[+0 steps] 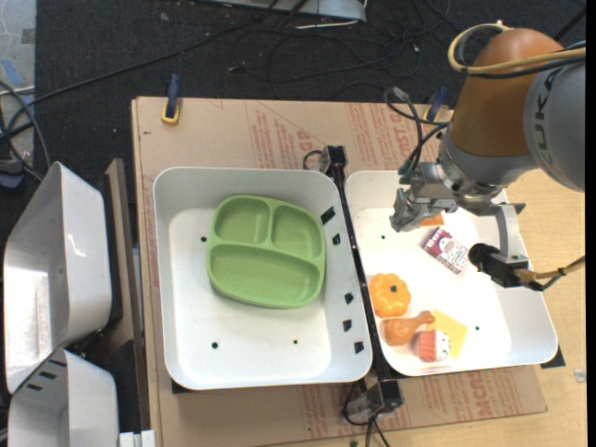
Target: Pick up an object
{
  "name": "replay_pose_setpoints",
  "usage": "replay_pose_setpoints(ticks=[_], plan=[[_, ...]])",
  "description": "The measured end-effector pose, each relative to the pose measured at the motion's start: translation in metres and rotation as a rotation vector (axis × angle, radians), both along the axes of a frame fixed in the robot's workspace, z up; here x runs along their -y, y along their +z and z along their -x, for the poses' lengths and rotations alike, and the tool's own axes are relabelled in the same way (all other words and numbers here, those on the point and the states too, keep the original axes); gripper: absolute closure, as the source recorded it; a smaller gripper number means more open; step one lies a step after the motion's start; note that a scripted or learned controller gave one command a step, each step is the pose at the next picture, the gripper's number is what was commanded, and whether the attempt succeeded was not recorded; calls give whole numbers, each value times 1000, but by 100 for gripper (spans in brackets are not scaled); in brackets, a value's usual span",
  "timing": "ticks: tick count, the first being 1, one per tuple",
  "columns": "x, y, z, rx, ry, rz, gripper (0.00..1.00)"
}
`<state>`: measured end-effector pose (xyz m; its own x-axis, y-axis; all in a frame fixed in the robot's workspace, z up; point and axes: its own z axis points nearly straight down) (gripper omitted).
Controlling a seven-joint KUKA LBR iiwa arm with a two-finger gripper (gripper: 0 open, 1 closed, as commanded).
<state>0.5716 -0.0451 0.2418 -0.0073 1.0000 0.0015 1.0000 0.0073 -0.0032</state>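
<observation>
The gripper (416, 214) is hovering over the right bin (531, 329), upper right of frame; finger state is unclear.

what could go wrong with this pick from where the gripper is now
The two-finger gripper sits at the far rim of the right white bin, over a small orange piece, so it may scrape the wall. The toy pumpkin, drumstick and yellow wedge crowd together, so a grab there may take two.
</observation>
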Motion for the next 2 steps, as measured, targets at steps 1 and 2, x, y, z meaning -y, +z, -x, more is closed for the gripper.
replay_pose_setpoints(ticks=[1,2], plan=[[-44,-4,11,1,0,0,100],[-83,-11,36,0,-1,1,100]])
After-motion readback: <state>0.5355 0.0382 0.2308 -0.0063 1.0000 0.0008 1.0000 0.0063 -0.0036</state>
